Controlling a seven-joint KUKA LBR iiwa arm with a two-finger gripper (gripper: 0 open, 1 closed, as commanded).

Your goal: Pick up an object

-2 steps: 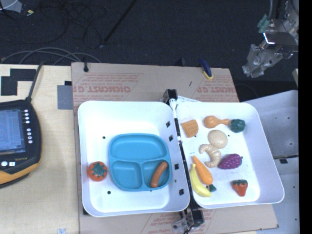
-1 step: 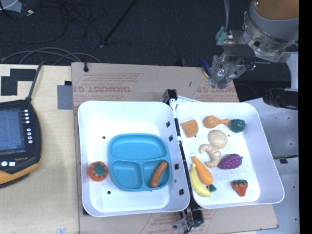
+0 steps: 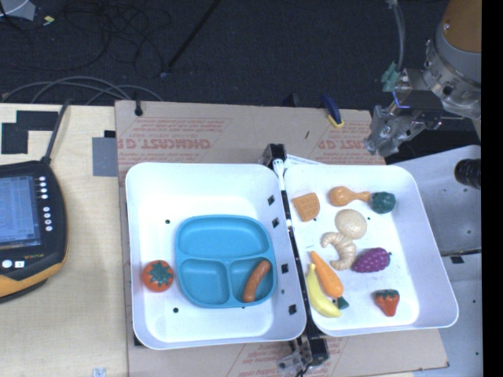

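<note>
- I see the gripper (image 3: pixel 385 136) up at the right, past the far edge of the right-hand shallow white bin (image 3: pixel 431 234), hanging over the brown cardboard sheet (image 3: pixel 220 136); nothing sits between its fingers, and I can't tell whether they're spread or pressed together, too dark and small.
- Grey arm with the orange band (image 3: pixel 464 6) comes in from the top right corner.
- Right bin holds the pickable stuff: tan toast-like slab (image 3: pixel 306 206) near the divider, orange drumstick-shaped toy (image 3: pixel 348 196), dark green round toy (image 3: pixel 383 202) just beside it, beige round lump (image 3: pixel 351 224), pale curled shrimp-like piece (image 3: pixel 339 247), purple plastic grape bunch (image 3: pixel 371 259), orange carrot (image 3: pixel 326 273) lying against a yellow banana (image 3: pixel 320 294), small red strawberry (image 3: pixel 386 301) near the front.
- All of these are well apart from the gripper.
- Left-hand shallow white bin (image 3: pixel 149 203) holds a blue three-compartment plastic tray (image 3: pixel 212 246); a brown sausage (image 3: pixel 256 280) lies in its front right compartment.
- Red tomato toy (image 3: pixel 157 276) sits beside the tray on its left, on the bin floor.
- Black and orange control pendant (image 3: pixel 27 222) lies on the bench at the far left.
</note>
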